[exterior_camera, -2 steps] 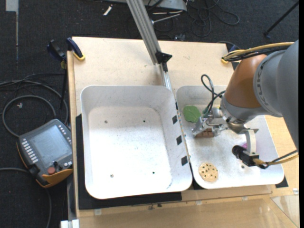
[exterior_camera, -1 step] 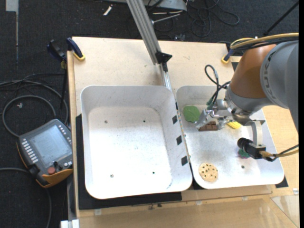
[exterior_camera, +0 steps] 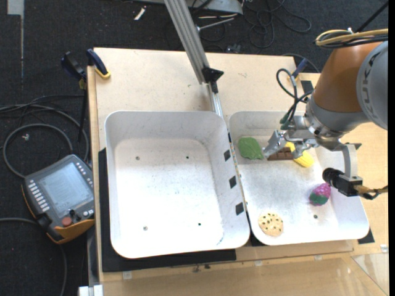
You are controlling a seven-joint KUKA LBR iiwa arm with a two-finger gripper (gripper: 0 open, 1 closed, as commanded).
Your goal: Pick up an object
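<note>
My gripper (exterior_camera: 281,145) hangs low over the back of the right bin (exterior_camera: 345,227), reaching in from the right. Directly under its tip lies a small brown block (exterior_camera: 281,156); I cannot tell whether they touch. A green leaf-shaped piece (exterior_camera: 250,148) lies just left of it. A yellow object (exterior_camera: 303,160) sits just right of the block, partly hidden by the wrist. Nearer the front lie a magenta and green ball (exterior_camera: 320,193) and a round speckled cookie (exterior_camera: 270,224).
The left bin (exterior_camera: 117,165) stands beside the right one, sharing a raised middle wall (exterior_camera: 234,177). A slanted metal rail (exterior_camera: 191,36) comes down to the bins' back edge. A black fitting on a cable (exterior_camera: 340,181) hangs over the right bin's right side.
</note>
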